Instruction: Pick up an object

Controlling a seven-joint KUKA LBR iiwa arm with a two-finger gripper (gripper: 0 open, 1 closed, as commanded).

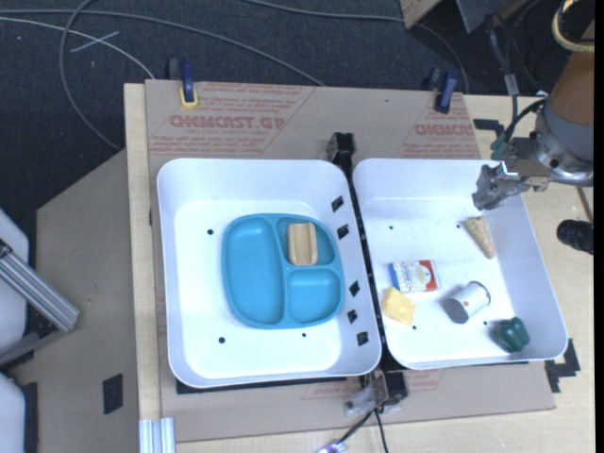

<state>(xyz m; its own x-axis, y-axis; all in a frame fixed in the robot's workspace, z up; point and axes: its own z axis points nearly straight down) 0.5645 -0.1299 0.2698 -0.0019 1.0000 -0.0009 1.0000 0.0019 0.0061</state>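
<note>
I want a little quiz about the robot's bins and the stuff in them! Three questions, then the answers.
1. True or false: the blue tray sits in the left bin.
2. What lies in the tray's top right compartment? A) the tan block B) a red ball C) a spoon
3. Fill in: the dark green object lies in the right bin's near-right ____.

Key
1. True.
2. A.
3. Corner. The gripper hovers over the far right part of that bin, above the tan wedge; the small carton, yellow piece and white-and-grey cylinder lie between.
</note>
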